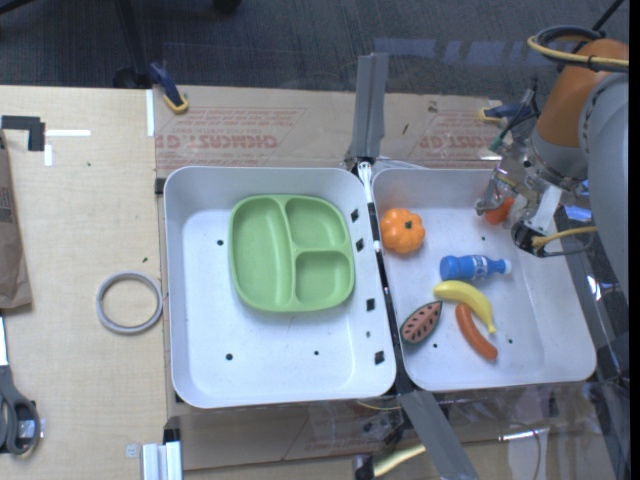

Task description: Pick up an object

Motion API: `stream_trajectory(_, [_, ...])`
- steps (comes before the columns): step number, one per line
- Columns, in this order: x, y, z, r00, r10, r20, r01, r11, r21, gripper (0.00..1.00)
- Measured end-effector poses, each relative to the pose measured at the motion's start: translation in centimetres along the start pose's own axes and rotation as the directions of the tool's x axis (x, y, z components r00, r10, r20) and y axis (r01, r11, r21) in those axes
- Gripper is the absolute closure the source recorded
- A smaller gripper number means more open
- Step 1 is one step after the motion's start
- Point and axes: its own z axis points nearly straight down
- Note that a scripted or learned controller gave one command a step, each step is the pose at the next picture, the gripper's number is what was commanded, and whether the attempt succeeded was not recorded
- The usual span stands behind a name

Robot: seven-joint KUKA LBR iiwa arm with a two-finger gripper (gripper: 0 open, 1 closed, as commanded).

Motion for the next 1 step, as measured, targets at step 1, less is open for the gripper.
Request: stream_trajectory(1, [3.74,-5.09,-8.10,0.973,-0.231,-0.003,0.231,0.973,0.000,1.00])
